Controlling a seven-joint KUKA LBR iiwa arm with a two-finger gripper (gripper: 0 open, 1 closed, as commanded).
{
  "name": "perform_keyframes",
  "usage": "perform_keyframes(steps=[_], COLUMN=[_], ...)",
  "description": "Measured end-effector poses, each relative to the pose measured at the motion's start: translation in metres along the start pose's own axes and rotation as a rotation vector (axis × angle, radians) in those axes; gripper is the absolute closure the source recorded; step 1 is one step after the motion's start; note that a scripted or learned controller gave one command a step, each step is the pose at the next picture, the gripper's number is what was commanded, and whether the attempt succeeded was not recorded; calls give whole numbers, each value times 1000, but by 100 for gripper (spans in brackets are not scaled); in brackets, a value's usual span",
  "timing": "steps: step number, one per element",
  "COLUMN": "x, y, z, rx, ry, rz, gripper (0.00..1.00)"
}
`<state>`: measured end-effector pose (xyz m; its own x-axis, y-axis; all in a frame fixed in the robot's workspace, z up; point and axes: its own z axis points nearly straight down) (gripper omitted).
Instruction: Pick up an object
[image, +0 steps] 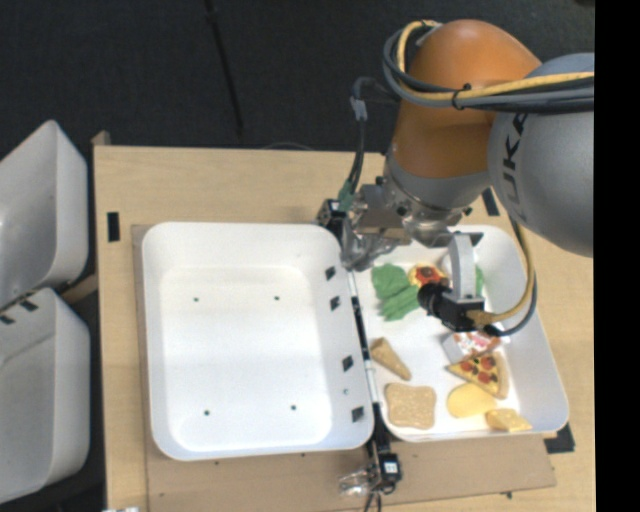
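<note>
While its opening cannot be told, the pincer (372, 245) hangs beside green leaf (394, 290), above bread slice (411, 405).

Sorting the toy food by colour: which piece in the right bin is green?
The leafy lettuce piece, lying in the upper left part of the right bin. It alone is green; the bread slice, pizza slice and others are tan, yellow or red.

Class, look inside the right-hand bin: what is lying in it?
The right bin holds toy food: green lettuce, a bread slice, a pizza slice, a yellow disc. The arm covers its far end.
</note>
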<state>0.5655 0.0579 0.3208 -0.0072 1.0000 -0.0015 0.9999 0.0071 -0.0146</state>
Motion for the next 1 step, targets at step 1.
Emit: perform_keyframes(steps=[1], x=[11], y=[7], z=[-79], rx=[-18], ry=[1], rz=[1], gripper=[100])
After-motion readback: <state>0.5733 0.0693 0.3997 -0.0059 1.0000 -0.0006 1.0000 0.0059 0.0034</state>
